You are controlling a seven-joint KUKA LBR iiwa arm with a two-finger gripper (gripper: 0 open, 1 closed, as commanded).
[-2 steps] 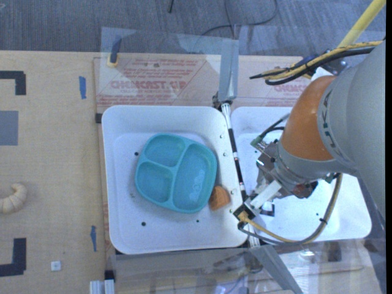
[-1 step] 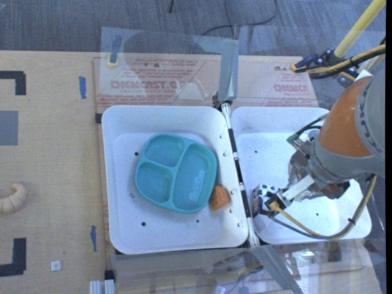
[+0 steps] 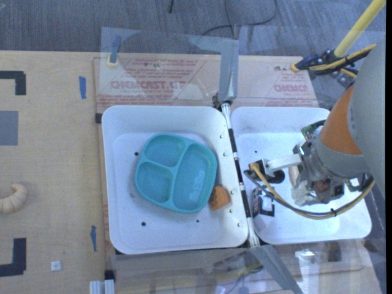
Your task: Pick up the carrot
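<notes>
Camera view, carrot (image 3: pixel 220 197) half behind plate (image 3: pixel 176 173)

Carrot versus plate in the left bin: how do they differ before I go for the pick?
The carrot is a small orange lump; the plate is teal, far larger, and split into three compartments. The carrot sits on the bin floor against the plate's lower right edge, nearer the divider; the plate fills the bin's middle. Both lie in the left bin, away from the gripper.
</notes>
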